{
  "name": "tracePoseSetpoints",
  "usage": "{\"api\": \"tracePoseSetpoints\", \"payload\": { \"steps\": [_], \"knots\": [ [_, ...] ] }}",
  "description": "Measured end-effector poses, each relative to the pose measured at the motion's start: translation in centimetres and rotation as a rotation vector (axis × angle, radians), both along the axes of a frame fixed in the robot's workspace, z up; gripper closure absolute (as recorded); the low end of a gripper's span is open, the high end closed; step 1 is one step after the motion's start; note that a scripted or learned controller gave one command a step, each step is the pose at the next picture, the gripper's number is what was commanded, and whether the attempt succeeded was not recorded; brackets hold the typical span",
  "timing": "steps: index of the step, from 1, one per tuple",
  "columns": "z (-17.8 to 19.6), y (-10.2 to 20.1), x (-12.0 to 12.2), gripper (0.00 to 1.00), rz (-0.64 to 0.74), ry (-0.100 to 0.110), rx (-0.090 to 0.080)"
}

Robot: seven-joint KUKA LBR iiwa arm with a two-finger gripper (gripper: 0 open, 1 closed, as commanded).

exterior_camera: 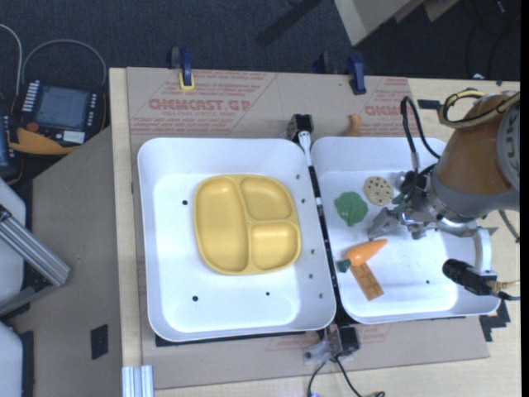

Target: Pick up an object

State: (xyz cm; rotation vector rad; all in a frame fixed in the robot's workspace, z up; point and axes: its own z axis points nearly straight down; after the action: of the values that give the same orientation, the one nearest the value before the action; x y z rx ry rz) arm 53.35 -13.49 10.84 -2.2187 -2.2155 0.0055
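You see the tool (395, 218) at the right of the frame, just above the orange plastic carrot (364, 251). I cannot tell if it is spread or pressed together.

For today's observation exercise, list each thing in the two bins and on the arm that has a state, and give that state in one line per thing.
Yellow divided plate: flat in the left bin, compartments bare.
Green broccoli piece: loose in the right bin.
Speckled cookie: lying flat, apart from the broccoli.
Toy carrot: on its side, ungripped.
Tan stick: flat, just below the carrot.
Gripper: low over the right bin, holding nothing visible.
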Motion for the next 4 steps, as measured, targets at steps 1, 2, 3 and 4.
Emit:
{"api": "tracePoseSetpoints", "payload": {
  "steps": [1, 2, 3, 4],
  "knots": [
    [-2.6, 0.1, -0.1, 0.00, 0.001, -0.002, 0.000],
    [-1.4, 0.0, 0.0, 1.00, 0.001, -0.006, -0.002],
    [4.9, 0.1, -0.4, 1.00, 0.002, -0.013, -0.004],
    [11.2, -0.1, -0.6, 1.00, 0.002, -0.013, -0.004]
  ]
}}
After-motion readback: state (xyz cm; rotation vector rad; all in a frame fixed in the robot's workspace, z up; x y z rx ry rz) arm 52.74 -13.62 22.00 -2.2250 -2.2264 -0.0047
